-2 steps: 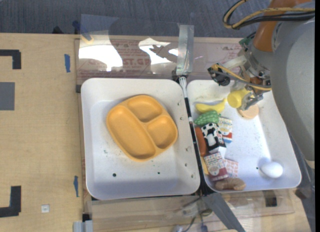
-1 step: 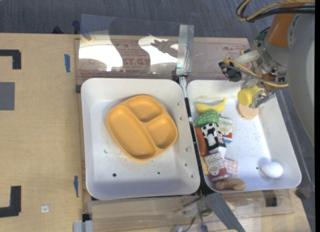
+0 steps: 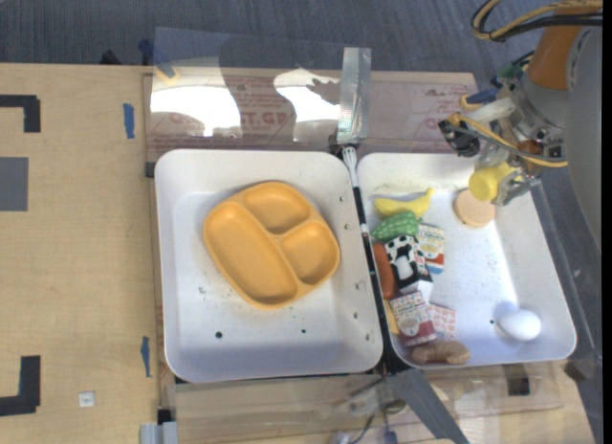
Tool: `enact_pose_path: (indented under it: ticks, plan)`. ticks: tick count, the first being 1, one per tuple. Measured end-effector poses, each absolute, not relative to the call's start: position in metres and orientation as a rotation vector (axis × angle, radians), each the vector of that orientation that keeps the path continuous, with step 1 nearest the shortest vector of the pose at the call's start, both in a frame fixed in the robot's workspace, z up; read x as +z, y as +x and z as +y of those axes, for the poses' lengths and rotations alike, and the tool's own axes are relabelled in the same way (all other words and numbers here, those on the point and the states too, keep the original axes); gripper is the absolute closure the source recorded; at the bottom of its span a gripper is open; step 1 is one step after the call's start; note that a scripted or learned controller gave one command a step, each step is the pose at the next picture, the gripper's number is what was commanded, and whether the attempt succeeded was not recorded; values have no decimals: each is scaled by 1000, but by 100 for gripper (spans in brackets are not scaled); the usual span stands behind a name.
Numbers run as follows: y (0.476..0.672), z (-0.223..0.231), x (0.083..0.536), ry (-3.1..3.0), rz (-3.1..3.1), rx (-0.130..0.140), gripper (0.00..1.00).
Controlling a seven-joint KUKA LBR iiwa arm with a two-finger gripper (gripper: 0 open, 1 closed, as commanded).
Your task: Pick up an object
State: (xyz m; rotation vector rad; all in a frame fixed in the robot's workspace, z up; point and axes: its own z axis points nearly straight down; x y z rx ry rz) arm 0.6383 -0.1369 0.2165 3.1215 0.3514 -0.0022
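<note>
Up at the far right corner of the right bin [image 3: 550,270], your gripper [image 3: 497,169] hangs low, and you can see a small yellow cup [image 3: 486,184] sitting right at its tip. Whether the cup is pinched or merely touched, you cannot tell from this angle. Just beside the cup lies a round tan disc [image 3: 472,209]. Along that bin's left wall you have a banana [image 3: 402,204], a green piece [image 3: 394,227] and a black-and-white carton [image 3: 409,262]; a white egg [image 3: 519,324] sits near the front right. Your left bin [image 3: 182,337] carries an orange divided plate [image 3: 272,242].
</note>
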Motion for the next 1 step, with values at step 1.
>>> enact_pose_path:
  ticks: [1]
  plan:
    - [627, -172, 239, 3053, 734, 2, 100]
